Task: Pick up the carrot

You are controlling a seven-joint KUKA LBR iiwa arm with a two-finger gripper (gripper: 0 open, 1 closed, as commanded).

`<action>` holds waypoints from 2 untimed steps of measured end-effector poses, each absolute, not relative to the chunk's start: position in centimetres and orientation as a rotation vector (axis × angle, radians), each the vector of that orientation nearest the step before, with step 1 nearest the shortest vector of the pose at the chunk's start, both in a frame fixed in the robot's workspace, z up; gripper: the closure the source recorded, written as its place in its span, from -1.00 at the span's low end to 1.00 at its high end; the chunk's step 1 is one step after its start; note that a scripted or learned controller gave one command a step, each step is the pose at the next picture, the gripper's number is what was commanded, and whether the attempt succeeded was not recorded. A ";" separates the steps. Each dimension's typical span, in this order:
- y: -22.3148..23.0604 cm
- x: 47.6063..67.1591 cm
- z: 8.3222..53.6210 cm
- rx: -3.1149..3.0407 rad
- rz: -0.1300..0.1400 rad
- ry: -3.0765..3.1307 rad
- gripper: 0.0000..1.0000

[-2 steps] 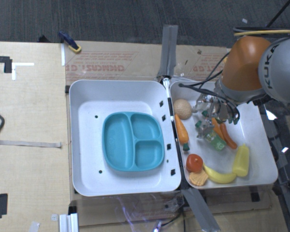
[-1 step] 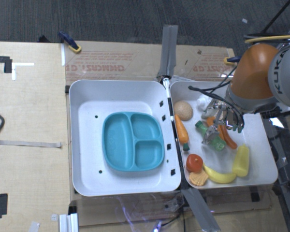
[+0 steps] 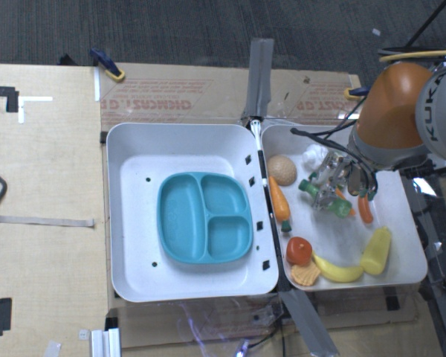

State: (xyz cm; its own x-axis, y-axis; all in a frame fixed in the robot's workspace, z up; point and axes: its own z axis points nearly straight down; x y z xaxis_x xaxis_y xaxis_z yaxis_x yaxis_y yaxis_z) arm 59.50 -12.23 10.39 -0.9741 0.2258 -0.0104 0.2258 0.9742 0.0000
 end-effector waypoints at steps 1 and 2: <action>-4.7 49.0 19.2 0.987 0.000 2.981 1.00; -10.2 54.2 9.2 0.894 0.000 3.008 1.00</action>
